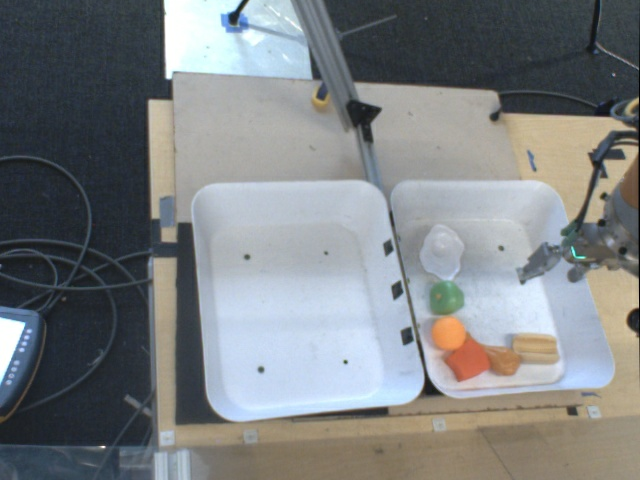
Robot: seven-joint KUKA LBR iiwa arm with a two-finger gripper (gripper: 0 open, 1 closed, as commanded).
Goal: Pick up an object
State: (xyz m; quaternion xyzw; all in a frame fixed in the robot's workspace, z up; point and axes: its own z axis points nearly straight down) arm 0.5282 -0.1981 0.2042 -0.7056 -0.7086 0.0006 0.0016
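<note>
The right bin (560,213) holds several objects along its left and front sides. A clear crumpled plastic piece (441,251) lies by the divider, with a green ball (447,296) and an orange ball (449,332) in front of it. A red block (467,360), a small brown item (503,361) and a tan bun (535,347) sit at the front wall. My gripper (554,269) hangs over the bin's right side, open, with nothing between its fingers. It is above and to the right of the bun, apart from every object.
The left bin (215,213) stands beside the right one. A slanted grey pole (330,53) crosses the back of the bench. Cables and a pendant (15,353) lie on the floor at the left.
</note>
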